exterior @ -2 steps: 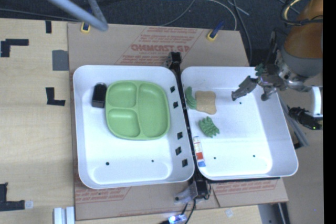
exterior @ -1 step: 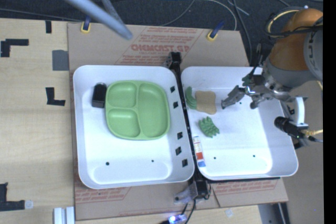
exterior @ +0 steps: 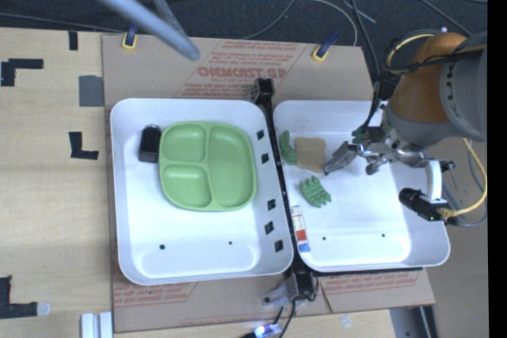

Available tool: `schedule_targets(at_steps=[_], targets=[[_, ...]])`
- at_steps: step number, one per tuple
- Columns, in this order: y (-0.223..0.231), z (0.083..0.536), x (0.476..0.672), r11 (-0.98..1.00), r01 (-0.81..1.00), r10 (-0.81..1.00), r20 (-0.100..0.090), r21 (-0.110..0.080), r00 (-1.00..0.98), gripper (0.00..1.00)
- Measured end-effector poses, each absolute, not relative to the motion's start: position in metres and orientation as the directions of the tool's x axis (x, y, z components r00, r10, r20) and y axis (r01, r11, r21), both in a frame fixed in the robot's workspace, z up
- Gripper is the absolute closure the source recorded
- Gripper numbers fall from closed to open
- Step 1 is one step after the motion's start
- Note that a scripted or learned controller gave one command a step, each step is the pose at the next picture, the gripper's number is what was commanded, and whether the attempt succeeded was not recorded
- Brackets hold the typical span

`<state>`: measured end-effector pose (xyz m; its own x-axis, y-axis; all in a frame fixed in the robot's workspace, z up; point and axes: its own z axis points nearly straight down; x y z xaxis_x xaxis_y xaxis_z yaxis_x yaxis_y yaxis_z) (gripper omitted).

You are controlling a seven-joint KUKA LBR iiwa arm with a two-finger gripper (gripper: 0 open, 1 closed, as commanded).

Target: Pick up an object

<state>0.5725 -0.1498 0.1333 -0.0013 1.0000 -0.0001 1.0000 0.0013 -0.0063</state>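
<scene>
In the right bin lie a tan block, a green ridged piece just below it, and a thin green item by the divider. My gripper hangs low over the right bin, its dark fingertips pointing left at the tan block's right side. Nothing shows between the fingers. The grey arm with its orange band comes in from the right.
The left bin holds a green divided plate with a small black object at its left. A small tube with a red label lies by the right bin's left wall. Cables run behind the bins.
</scene>
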Motion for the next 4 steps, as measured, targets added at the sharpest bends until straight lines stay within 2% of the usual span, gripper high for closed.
schedule_targets(at_steps=[1,2,3,4], targets=[[-0.149,0.082,0.572,0.002,1.0,1.0,-0.002,0.0,-0.002,0.0],[-0.15,0.096,0.574,0.002,1.0,1.0,-0.003,0.003,-0.002,1.0],[-0.145,0.142,0.581,0.002,1.0,1.0,0.0,0.003,-0.002,1.0],[-0.146,0.186,0.578,0.001,1.0,1.0,0.0,0.003,-0.001,1.0]])
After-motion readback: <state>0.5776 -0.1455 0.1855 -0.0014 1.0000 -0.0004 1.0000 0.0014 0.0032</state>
